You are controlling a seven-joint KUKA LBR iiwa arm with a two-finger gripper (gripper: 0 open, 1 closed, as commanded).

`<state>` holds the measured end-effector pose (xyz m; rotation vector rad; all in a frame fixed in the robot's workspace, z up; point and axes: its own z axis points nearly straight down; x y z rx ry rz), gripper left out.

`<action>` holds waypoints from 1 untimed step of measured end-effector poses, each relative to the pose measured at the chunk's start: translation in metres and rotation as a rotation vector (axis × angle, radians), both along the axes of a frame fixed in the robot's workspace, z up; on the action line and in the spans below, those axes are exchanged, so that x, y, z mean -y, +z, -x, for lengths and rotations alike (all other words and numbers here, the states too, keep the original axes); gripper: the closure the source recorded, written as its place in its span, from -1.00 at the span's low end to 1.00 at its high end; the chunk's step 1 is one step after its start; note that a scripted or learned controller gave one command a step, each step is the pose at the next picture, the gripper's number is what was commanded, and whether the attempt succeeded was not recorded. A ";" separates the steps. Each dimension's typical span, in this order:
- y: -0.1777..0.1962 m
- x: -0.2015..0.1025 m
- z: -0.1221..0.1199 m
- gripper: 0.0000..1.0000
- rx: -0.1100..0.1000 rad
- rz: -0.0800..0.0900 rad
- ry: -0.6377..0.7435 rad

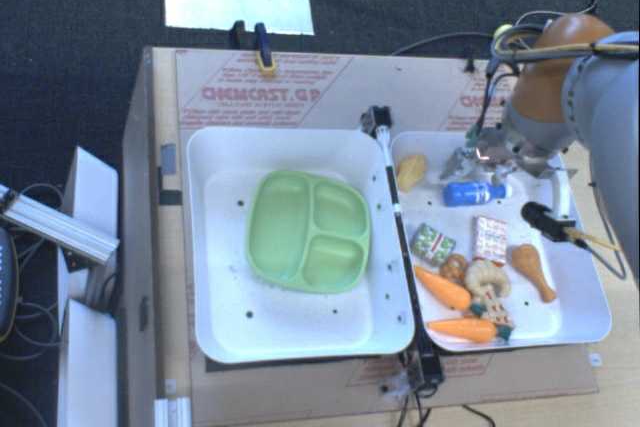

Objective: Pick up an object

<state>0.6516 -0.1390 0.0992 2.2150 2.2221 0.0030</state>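
- orange plastic leads at the near edge: a carrot (462,329) lies along the front wall of the right bin (590,315), with a second carrot (442,288) just behind it, angled toward the divider.
- taking the blue bottle (474,192) as landmark: nearer than it sit a pale knobbly toy (488,278), a small green-and-white box (432,243), a red-and-white packet (489,237) and a tan drumstick (532,269), all loose on the bin floor and close together.
- the blue bottle lies on its side in the back half of the right bin; a yellowish rounded piece (411,172) rests just to the left of it, near the divider.
- left of the bottle, across the divider, the left bin (215,215) holds a green compartment plate (308,229).
- the jaws (482,158) sit just behind and above the bottle, at the end of the grey arm with its orange band (560,65); a black part (545,218) hangs to the right of the bottle.
- whether the jaws are spread or closed cannot be told; the wrist hides the tips, and nothing is seen held between them.
- step in hand, by my reading: the approach, with the blue bottle the likeliest target, since it is nearest the jaws.
- the next move calls for lowering squarely over the bottle's round body, across its short width, so it doesn't roll away.
- farthest back, the cardboard-covered tabletop (260,95) carries a clamp (263,50).
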 end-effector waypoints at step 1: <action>-0.014 -0.029 0.005 -1.00 -0.003 -0.002 0.002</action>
